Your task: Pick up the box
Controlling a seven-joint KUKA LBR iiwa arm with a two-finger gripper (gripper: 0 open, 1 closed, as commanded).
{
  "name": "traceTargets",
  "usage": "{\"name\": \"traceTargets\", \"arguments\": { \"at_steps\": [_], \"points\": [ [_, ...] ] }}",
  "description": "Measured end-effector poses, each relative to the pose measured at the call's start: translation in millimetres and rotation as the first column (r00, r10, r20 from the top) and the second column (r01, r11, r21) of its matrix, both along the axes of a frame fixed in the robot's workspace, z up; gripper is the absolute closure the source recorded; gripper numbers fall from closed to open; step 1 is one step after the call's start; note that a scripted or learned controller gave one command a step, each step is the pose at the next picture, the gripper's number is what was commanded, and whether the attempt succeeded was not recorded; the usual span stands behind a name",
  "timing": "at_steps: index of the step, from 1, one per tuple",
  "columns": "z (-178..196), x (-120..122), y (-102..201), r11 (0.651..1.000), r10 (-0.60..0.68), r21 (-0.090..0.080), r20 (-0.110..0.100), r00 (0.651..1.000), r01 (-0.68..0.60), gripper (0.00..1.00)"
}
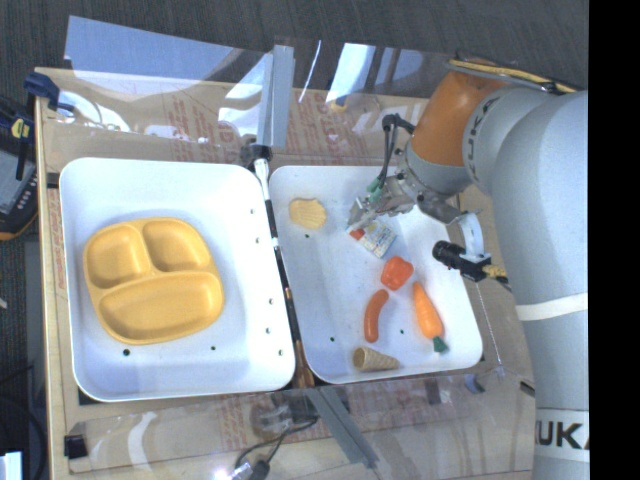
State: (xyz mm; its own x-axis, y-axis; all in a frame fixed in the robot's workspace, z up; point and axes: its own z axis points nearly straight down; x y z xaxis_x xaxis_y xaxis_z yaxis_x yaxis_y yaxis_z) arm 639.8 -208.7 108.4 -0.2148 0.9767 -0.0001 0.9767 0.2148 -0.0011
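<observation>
A yellow divided plate [152,278] sits in the left bin [75,183]. In the right bin [330,353] the pincer [370,211] hangs over the small box [377,236] — whether it grips, I cannot tell — near a carrot [428,313].

You see the divided tray [152,278] in the left bin [75,183]; in the right bin [320,338], the box [376,236] lies behind the carrot [428,314], sausage [375,314] and cone [374,359].
</observation>
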Motion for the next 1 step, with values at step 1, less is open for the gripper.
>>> {"name": "traceTargets", "arguments": {
  "at_steps": [1],
  "points": [
    [128.3, 17.7, 8.8, 0.989, 0.145, -0.002, 0.003, 0.989, -0.145, 1.0]
  ]
}}
